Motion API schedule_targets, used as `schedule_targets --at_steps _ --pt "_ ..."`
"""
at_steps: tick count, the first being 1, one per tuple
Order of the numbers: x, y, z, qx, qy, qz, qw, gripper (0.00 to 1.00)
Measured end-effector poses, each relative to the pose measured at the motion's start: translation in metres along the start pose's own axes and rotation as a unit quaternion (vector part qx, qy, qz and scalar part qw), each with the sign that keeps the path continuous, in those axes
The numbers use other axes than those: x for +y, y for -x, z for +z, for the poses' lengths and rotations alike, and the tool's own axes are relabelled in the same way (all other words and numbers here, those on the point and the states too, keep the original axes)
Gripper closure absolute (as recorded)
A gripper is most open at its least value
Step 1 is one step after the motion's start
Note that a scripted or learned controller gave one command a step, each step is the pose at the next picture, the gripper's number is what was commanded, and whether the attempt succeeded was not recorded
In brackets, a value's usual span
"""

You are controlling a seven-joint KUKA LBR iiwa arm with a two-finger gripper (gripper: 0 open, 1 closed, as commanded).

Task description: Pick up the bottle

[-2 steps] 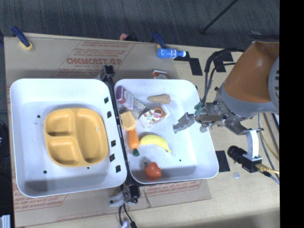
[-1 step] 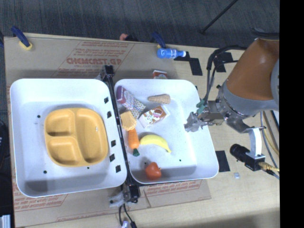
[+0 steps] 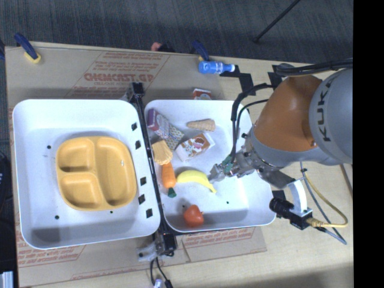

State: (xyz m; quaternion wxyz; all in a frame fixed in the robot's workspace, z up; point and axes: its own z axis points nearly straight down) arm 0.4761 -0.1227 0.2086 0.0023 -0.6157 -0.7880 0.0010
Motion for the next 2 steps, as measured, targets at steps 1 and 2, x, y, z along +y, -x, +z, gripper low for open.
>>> schedule_targets --at_steps 1,2 --pt "-0.002 0.009 0.009 0.001 -0.001 -0.062 0.9981 1.00" --pt "0.002 -0.007 0.057 0.000 0.000 -0.168 0.9858 1.00"
